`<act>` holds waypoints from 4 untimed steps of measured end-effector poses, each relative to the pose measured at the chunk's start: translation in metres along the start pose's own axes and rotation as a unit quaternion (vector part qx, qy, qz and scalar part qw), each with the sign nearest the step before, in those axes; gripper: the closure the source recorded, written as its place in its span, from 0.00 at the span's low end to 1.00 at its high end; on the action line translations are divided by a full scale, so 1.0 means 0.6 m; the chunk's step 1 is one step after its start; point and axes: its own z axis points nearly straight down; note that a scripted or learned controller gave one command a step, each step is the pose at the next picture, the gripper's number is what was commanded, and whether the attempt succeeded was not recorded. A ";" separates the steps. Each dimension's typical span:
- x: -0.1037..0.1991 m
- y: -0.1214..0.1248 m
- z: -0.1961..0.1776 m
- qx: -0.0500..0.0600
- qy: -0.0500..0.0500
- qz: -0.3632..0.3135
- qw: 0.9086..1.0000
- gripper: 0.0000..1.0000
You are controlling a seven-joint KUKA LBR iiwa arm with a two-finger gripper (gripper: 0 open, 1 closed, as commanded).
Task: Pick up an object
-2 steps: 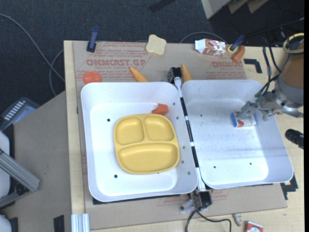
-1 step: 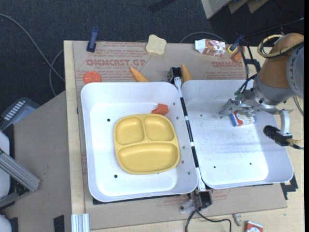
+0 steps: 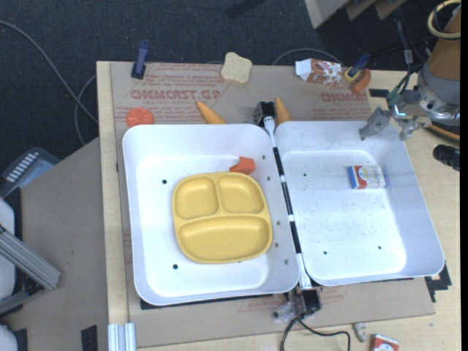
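Note:
A small white carton with blue and red print lies in the right bin, toward its far side. The left bin holds a yellow divided plate, and a small orange piece sits just beyond the plate's far edge. My gripper hangs over the far right corner of the right bin, above and to the right of the carton. It is open, with nothing between its fingers.
On the cardboard beyond the bins lie a toy bread slice, an orange carrot, an orange disc, a blue clip and a small printed carton. A black divider runs between the bins.

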 end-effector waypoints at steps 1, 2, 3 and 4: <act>0.016 -0.105 0.123 0.003 0.003 0.000 1.000 0.00; 0.013 -0.102 0.103 0.000 0.001 0.000 1.000 1.00; 0.082 -0.052 0.126 -0.003 -0.001 0.000 1.000 1.00; 0.172 -0.057 0.107 0.003 0.002 0.000 1.000 1.00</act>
